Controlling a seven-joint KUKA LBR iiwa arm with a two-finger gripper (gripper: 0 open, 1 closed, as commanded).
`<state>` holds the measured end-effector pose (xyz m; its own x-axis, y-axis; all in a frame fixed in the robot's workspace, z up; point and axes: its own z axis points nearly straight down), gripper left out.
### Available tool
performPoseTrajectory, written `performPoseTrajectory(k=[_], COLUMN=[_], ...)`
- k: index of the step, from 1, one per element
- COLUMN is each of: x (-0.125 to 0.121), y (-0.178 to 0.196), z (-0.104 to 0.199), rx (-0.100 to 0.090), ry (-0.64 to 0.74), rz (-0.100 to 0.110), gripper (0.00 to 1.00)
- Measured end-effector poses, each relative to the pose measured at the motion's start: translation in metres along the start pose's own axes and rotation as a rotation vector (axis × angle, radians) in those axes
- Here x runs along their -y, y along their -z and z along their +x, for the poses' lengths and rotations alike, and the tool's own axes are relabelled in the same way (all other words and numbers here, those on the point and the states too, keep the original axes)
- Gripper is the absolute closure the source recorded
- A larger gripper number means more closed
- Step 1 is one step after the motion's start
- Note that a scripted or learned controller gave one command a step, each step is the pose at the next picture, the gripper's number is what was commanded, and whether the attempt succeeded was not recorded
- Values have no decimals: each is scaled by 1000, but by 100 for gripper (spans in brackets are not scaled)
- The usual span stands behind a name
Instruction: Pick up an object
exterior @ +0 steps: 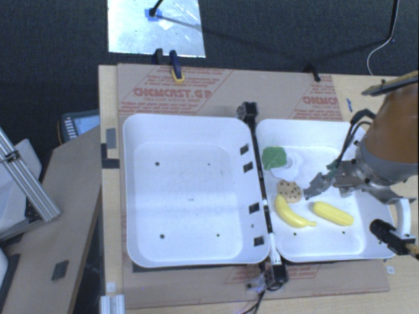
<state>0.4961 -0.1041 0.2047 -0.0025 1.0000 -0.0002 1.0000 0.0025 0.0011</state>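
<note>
Two bananas (294, 213) (333, 213) laid low in right bin (314, 254), cookie (289, 190) and green piece (274, 157) above; tool (314, 186) hung just beside cookie, finger state not discernible; left bin (190, 188) alongside

Both bins (190, 126) are plain white, dotted with a few small dark holes. In the right bin (327, 244), two bananas (293, 213) are bright yellow, a leaf-shaped piece (274, 157) at 12 o'clock of them is green, and a round cookie (289, 190) is tan with dark specks. The arm (393, 133) is grey with an orange band. The board (196, 90) under the bins is pale brown cardboard with red lettering
</note>
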Motion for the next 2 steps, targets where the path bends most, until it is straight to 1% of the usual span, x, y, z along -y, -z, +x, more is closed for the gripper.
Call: performPoseTrajectory(k=[1,2], x=[9,-24], y=[-21,-20], z=[105,119], rx=[-5,-1], ry=[12,4], rz=[2,-3], gripper=[0,0])
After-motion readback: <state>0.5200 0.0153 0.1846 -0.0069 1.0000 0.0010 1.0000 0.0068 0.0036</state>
